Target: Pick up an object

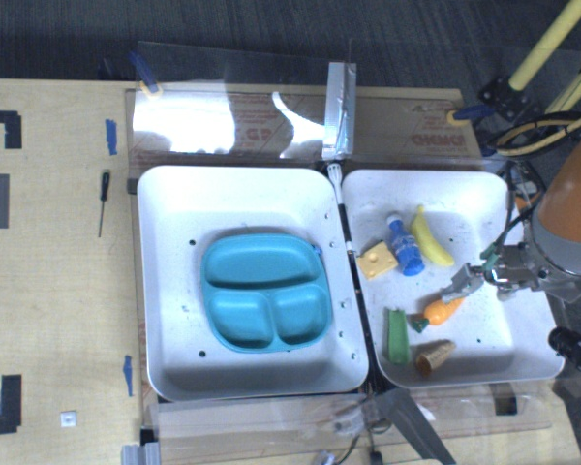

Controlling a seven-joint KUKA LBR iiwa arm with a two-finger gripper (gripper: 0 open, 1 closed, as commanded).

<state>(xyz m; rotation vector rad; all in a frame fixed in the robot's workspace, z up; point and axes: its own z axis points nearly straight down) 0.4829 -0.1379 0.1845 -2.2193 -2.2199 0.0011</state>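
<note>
Where gripper point(462, 281) hovers, carrot point(443, 310) seemingly slants up-right.

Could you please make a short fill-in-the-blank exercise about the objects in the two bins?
1. The blue divided tray lies in the ______ bin.
2. The yellow banana lies right beside the ______ bottle.
3. The end effector is just above the ______ carrot.
4. The cheese block in the right bin has the colour ______.

Missing words: left; blue; orange; yellow
</note>
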